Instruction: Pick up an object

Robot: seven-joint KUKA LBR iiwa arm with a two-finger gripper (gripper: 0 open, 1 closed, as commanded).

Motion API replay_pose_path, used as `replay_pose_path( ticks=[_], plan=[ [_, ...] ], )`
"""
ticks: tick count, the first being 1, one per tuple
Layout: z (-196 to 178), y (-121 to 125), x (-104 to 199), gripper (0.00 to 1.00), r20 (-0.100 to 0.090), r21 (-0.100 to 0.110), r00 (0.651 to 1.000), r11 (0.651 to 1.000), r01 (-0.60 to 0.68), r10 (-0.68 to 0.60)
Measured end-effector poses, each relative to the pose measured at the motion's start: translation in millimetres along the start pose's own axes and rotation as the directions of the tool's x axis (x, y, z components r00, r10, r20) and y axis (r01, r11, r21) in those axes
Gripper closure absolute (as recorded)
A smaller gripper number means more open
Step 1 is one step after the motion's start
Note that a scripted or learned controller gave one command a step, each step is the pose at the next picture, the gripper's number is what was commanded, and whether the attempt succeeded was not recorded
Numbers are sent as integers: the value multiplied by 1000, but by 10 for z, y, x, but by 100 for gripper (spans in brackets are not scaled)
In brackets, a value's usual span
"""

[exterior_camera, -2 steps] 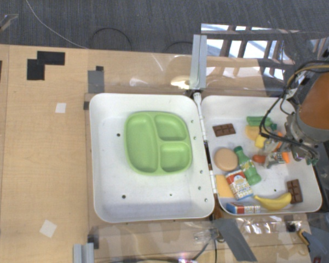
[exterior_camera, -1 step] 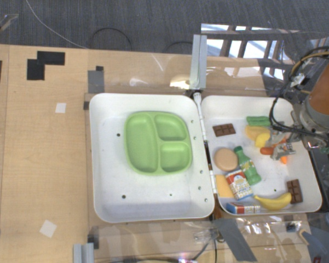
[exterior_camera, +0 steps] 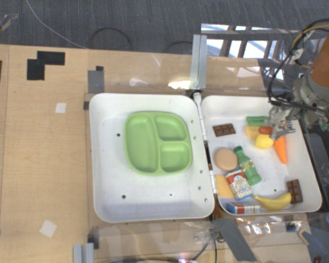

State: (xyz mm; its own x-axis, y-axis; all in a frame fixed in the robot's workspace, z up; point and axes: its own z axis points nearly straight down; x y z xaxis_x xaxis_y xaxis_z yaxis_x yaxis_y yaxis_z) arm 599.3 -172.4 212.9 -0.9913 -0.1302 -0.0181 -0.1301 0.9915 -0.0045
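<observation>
The claw (exterior_camera: 282, 126) hangs low over the far right part of the right bin (exterior_camera: 313, 201). I cannot tell if it is open or closed. It is just above the lemon (exterior_camera: 264, 142) and the carrot (exterior_camera: 281, 149), so I think the reach-down step is in hand. Next it should drop straight onto one toy and squeeze.

The right bin also has a banana (exterior_camera: 272, 201) at its near edge, a green bottle (exterior_camera: 247, 166), a bun (exterior_camera: 226, 159) and a brown bar (exterior_camera: 224, 129). The left bin (exterior_camera: 104, 201) holds a green tray (exterior_camera: 156, 142) in its middle.
</observation>
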Motion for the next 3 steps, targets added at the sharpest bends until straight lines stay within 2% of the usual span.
replay_pose_path(
  ticks=[1,2,3],
  plan=[
    [1213,-84,625,100,-4,-1,908,908,419,-419],
    [-247,429,112,100,1,-1,978,978,209,-209],
    [222,1275,384,100,-10,-10,972,972,235,-235]
  ],
)
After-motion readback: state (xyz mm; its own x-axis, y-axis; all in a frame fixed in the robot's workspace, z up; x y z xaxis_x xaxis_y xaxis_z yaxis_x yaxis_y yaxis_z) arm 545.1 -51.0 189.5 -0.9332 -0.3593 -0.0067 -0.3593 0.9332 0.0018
